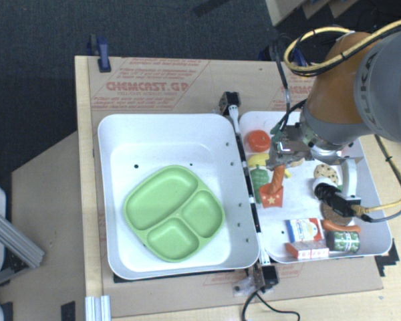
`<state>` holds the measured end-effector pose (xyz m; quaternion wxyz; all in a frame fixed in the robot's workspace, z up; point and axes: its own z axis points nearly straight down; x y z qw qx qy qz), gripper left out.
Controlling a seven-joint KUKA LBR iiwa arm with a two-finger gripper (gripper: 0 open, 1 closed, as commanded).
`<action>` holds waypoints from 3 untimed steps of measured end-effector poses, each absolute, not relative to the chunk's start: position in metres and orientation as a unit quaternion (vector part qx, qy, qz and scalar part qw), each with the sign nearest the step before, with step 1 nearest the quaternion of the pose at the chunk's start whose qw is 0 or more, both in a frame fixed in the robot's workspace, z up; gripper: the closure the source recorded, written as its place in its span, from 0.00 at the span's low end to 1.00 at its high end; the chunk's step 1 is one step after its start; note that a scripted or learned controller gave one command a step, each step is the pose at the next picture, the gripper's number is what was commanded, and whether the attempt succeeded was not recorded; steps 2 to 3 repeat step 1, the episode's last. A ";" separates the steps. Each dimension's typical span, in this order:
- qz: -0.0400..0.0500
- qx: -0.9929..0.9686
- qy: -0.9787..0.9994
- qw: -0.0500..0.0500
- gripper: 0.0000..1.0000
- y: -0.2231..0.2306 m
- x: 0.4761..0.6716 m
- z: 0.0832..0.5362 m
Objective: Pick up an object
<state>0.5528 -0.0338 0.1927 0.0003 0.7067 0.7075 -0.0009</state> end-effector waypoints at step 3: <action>-0.001 0.706 0.708 0.001 1.00 -0.034 0.553 0.202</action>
